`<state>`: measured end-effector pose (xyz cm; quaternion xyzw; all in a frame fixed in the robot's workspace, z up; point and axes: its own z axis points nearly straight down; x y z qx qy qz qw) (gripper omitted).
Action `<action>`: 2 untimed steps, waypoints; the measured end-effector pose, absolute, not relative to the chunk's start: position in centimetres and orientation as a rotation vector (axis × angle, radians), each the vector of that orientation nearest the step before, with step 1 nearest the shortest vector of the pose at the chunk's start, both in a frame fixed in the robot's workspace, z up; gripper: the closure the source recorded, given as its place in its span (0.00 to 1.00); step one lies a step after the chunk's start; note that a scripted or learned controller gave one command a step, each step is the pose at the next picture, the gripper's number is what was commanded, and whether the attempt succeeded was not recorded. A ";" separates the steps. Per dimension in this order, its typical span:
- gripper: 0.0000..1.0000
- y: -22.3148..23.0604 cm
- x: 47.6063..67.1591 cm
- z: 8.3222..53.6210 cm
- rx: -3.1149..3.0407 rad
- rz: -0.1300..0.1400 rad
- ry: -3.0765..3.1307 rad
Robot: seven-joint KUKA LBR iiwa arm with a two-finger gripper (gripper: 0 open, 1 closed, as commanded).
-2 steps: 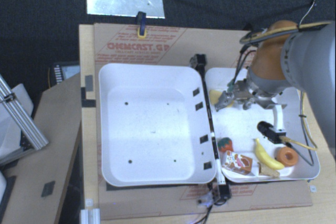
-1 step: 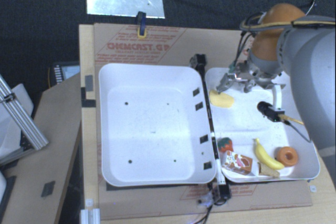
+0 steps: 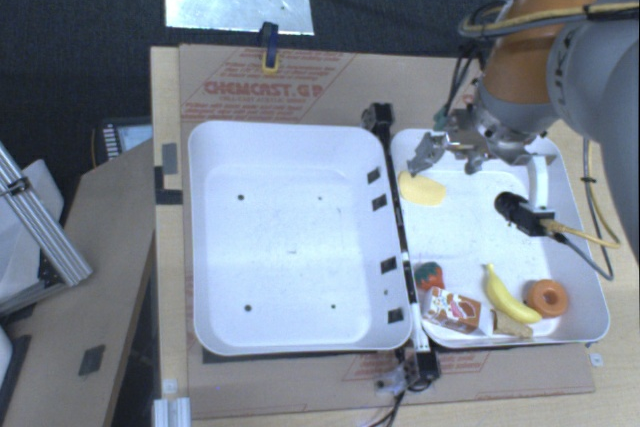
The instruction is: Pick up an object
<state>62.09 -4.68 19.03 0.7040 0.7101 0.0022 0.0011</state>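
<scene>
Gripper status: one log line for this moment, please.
gripper: above yellow disc, nothing held | right bin: banana, orange ring, packet
</scene>
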 end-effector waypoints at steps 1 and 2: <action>0.00 3.0 65.3 31.1 2.199 0.023 2.230; 0.00 5.5 66.9 24.3 2.214 -0.001 2.230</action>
